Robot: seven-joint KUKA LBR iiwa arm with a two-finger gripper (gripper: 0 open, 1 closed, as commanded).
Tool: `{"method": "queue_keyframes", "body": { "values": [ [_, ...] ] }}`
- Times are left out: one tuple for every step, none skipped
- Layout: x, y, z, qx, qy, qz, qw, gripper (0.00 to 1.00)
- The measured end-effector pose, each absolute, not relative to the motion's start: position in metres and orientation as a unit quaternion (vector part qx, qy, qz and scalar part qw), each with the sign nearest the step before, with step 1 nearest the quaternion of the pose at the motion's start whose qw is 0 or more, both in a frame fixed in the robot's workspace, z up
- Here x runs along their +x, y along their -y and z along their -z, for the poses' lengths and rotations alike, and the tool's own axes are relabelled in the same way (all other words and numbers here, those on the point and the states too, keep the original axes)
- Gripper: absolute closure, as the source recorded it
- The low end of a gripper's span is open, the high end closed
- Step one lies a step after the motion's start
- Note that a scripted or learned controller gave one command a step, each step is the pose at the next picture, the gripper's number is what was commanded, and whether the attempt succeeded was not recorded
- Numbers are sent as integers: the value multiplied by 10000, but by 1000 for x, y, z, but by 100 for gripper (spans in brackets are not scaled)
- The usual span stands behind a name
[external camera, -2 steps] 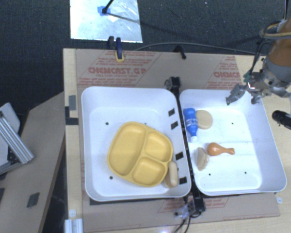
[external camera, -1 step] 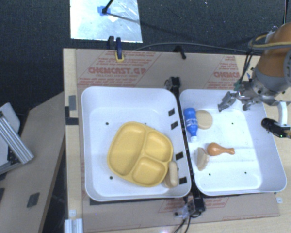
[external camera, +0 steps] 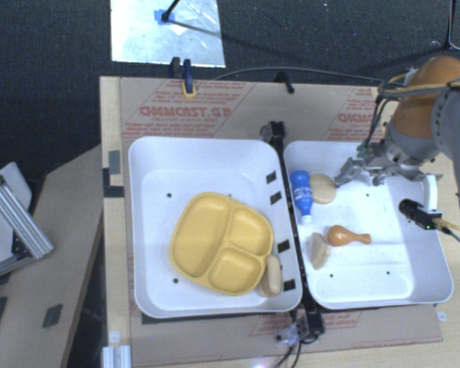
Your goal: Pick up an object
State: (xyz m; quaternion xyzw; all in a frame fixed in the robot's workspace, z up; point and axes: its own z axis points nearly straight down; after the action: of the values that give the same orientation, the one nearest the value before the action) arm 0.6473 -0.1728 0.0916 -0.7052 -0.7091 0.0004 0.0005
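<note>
Fingers (external camera: 343, 177) of the gripper (external camera: 359, 176) stand apart with nothing between them, low over the far part of the right bin (external camera: 368, 278). Behind them the arm (external camera: 437, 102) reaches in from the right, grey with its orange band uppermost.

Of the loose things, the yellow plate (external camera: 222, 242) is the largest: rounded, split into three compartments, lying flat in the middle of the left bin (external camera: 149, 167). A beige oblong piece (external camera: 272, 274) touches its near right corner, against the bin's right wall.

In the right bin, a blue bottle (external camera: 300, 190) with a white cap lies along the left wall. A pale round lump (external camera: 323, 188) sits just beside it, touching or nearly so, and is the thing nearest the gripper, just to its left. Nearer the camera, an orange-brown piece (external camera: 345, 236), with a rounded body and a thin stem pointing right, lies near the bin's middle. A small beige wedge (external camera: 319, 250) lies just beside it, to its left.

Both bins are shallow and white, set side by side with black clips (external camera: 274, 198) along the wall between them. They rest on a brown board (external camera: 215, 102) printed with red lettering, a blue and yellow clamp (external camera: 186, 77) gripping its far edge. Around the bench the floor (external camera: 46, 52) is dark and speckled, with a silvery sheet (external camera: 165, 21) lying on it beyond the board. An aluminium rail (external camera: 11, 205) slants in at the left.
</note>
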Motion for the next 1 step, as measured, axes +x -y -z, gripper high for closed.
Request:
{"method": "queue_keyframes", "body": {
  "values": [
    [650, 173, -106, -7044, 7098, 15, -26, 100]
  ]
}}
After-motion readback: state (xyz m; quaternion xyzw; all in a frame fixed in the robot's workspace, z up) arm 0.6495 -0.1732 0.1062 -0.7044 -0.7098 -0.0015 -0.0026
